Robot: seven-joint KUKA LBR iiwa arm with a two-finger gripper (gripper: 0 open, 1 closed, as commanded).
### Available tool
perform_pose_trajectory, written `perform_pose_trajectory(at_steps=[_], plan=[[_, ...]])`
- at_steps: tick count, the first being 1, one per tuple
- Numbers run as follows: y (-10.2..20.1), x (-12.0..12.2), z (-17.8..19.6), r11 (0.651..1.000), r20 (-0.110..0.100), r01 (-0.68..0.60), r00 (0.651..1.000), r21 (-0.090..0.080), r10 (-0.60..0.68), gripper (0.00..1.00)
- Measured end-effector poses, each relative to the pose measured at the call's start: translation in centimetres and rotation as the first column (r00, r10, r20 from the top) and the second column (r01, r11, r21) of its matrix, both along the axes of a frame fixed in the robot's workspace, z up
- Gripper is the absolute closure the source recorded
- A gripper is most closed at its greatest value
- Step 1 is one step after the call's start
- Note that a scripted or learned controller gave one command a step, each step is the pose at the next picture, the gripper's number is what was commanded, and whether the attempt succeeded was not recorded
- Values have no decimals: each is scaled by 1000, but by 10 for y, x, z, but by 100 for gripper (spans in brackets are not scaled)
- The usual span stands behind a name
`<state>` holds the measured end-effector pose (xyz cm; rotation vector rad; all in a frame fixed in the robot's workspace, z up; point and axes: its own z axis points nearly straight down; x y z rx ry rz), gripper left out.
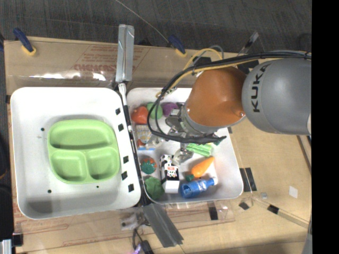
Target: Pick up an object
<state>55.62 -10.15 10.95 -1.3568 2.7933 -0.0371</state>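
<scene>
A: What is sitting in the left bin [21,142]?

B: A green tray [83,151] with three little sections is lying flat in the middle of it. Nothing is lying on the tray.

A: And the right bin [235,165]?

B: It is holding a pile of small toys, all crowded together. I think they are being kept there so the arm can choose any one. An orange-red toy [140,114] is sitting near the top left, a dark green one [154,187] near the bottom left, a black and white block [170,171] in the middle, then a blue bottle [198,187] along the bottom, with a toy carrot [202,166] just above it.

A: What is the arm doing?

B: The arm [275,97] is reaching in from the right, and its orange band [214,97] is hanging over the toys.

A: Is the gripper [183,153] grabbing anything?

B: It is pointing down among the toys, just beside the block. I can't tell how wide it is opening, and I see no toy held in it. The toys are all lying in the bin.
</scene>
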Motion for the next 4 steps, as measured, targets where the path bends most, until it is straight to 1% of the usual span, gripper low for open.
perform_pose_trajectory(at_steps=[1,2,3,4], plan=[[-27,-59,-9,984,-15,176,984,7,-176,0],[-23,-63,-5,986,-31,167,985,8,-167,100],[2,5,-15,972,-37,234,972,7,-234,100],[50,-54,87,947,-32,322,946,9,-321,100]])
